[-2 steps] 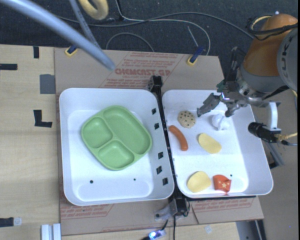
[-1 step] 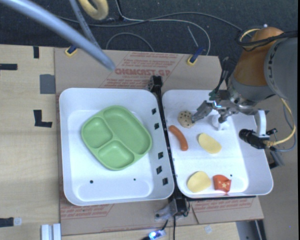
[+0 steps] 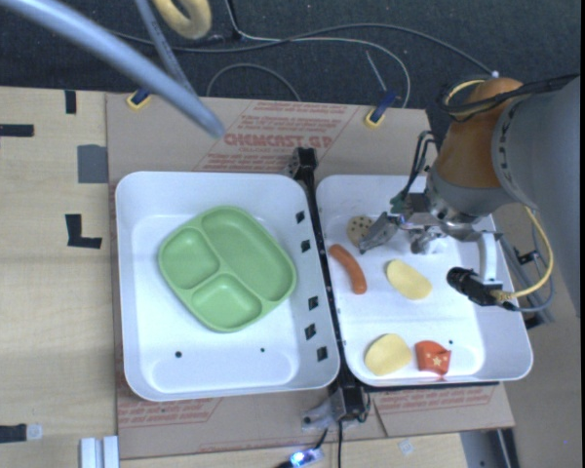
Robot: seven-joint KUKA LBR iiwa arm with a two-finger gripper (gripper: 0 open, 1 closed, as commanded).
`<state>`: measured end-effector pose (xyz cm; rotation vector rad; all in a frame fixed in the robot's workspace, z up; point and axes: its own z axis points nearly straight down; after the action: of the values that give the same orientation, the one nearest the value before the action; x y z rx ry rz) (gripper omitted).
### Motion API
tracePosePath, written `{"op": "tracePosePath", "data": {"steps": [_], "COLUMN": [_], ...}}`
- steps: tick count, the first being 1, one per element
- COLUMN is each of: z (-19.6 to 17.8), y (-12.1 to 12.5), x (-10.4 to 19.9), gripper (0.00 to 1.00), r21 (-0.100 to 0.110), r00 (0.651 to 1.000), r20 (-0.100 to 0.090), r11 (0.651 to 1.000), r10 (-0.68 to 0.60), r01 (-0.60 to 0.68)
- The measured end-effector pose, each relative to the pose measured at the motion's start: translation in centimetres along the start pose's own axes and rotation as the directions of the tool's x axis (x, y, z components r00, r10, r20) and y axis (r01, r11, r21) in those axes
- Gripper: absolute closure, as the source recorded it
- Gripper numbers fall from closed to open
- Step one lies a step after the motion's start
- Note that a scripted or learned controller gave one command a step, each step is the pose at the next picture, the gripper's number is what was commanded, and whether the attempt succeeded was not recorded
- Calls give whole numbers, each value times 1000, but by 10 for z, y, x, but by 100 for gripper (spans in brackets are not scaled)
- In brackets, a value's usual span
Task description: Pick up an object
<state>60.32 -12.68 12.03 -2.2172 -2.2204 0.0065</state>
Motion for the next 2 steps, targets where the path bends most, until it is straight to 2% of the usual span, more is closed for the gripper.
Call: {"op": "tracePosePath", "data": {"steps": [1, 2], "z": [37, 25], "y": [0, 1], "x": [0, 1], "gripper": [0, 100], "r21": [-4, -7], "r00": [1000, 1000], "r20": [2, 2], "r11": [1000, 1000], "r10": [0, -1], "r01": [0, 1]}}
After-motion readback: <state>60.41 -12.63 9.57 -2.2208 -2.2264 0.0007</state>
